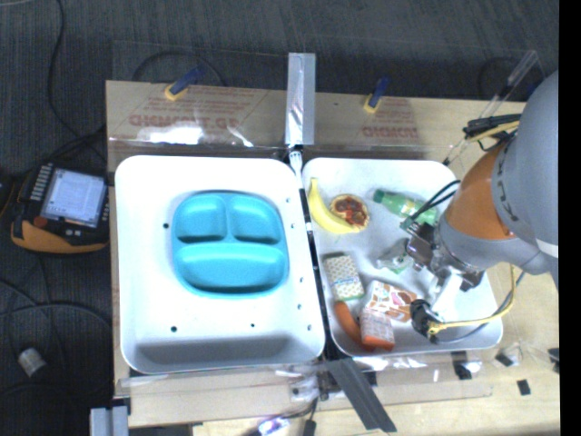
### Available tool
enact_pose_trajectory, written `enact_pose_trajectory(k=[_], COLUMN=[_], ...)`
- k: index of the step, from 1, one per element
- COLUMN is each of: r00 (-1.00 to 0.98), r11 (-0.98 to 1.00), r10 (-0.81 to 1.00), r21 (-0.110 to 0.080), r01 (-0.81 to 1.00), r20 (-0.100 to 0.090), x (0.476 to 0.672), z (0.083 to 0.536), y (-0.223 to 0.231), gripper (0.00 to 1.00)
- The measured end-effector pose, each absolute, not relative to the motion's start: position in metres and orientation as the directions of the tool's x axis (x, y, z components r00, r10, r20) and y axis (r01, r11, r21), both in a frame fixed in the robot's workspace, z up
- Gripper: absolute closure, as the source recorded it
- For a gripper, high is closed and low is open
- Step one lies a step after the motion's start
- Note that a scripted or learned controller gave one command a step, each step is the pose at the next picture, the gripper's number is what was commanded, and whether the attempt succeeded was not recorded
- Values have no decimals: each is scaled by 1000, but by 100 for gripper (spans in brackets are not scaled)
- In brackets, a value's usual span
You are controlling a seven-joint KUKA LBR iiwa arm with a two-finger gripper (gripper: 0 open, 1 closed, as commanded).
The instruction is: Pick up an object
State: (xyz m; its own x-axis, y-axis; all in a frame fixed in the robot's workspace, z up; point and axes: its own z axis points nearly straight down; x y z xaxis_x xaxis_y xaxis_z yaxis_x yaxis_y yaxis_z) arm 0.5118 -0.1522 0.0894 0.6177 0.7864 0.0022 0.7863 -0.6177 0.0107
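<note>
Here the end effector (427,254) hangs low in the right bin (472,339), toward its right edge; whether it grips anything I cannot tell. The nearest object, a red-and-white carton (390,301), lies just left and toward the front edge. The wrist hides the bin floor beneath it.

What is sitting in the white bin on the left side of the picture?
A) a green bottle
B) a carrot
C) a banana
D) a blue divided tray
D: the blue divided tray lies alone in the left bin, while the banana, the green bottle and the carrot lie in the right bin.
</note>
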Motion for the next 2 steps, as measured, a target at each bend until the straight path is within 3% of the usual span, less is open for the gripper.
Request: enact_pose_trajectory(k=[1, 2], r00=[315, 33], r11=[-315, -33], r10=[949, 999], r21=[11, 10], r01=[949, 999], r20=[8, 0], x=[490, 628], z=[90, 89], y=[-193, -200], gripper=[0, 0])
